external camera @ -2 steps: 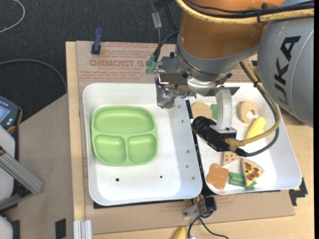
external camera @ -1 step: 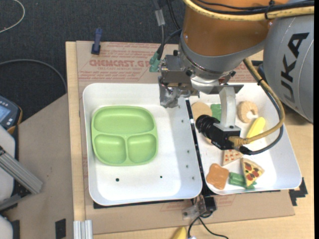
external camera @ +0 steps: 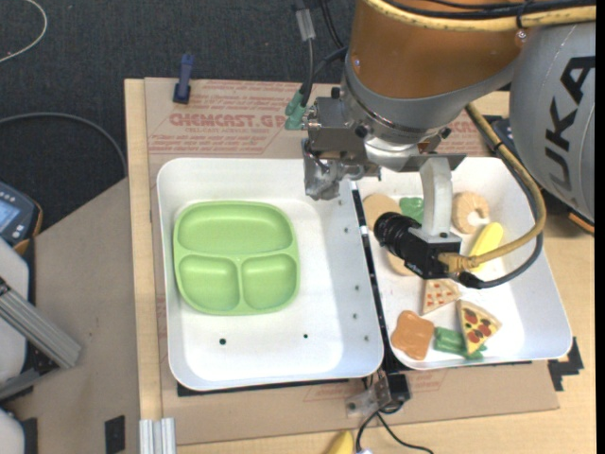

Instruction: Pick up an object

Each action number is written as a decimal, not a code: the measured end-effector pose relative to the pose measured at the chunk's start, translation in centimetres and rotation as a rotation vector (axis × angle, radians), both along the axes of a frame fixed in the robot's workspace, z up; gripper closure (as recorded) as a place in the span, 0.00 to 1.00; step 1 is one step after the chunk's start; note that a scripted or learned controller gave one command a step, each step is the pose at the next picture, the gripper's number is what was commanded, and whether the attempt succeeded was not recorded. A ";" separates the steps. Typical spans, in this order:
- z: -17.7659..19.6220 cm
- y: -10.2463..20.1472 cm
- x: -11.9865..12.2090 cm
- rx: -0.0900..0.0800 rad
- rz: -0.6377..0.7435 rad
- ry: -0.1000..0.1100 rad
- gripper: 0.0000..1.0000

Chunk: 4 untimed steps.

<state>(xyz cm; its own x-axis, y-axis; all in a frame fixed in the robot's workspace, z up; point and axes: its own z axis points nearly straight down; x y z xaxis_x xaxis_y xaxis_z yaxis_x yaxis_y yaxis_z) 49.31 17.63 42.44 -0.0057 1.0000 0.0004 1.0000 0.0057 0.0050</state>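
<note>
Gripper [external camera: 326,176] above left bin's [external camera: 189,348] far right corner, spread or pinched impossible to tell. Pickable food in right bin [external camera: 544,320]: donut [external camera: 470,211], pizza [external camera: 439,295], toast [external camera: 413,335]. Best to shift right, centre over the toast, avoid the pizza beside it, descend straight.

A KUKA iiwa arm [external camera: 560,112] wears a pale grey casing that carries part of the maker's name in large black letters. A glossy copper-orange band [external camera: 435,17] rings the broad round joint above the wrist, with a dull grey metal flange [external camera: 402,130] beneath. The gripper [external camera: 324,180] is a boxy block of bare grey metal, with a small green connector [external camera: 297,113] and dark cables [external camera: 310,64] alongside.
</note>
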 end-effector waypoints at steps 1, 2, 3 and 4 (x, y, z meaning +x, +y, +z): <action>1.0 0.0 0.0 0.000 0.001 -0.002 1.00; 2.0 0.1 0.1 0.000 0.003 -0.004 1.00; 3.1 0.1 0.1 0.000 0.004 -0.007 1.00; 0.6 4.9 -0.1 -0.001 -0.001 0.010 1.00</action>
<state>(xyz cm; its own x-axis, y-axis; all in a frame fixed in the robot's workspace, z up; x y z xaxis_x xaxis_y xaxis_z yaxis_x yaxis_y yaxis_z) 49.19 22.54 43.07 -0.0052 1.0000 -0.0009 1.0000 0.0052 -0.0049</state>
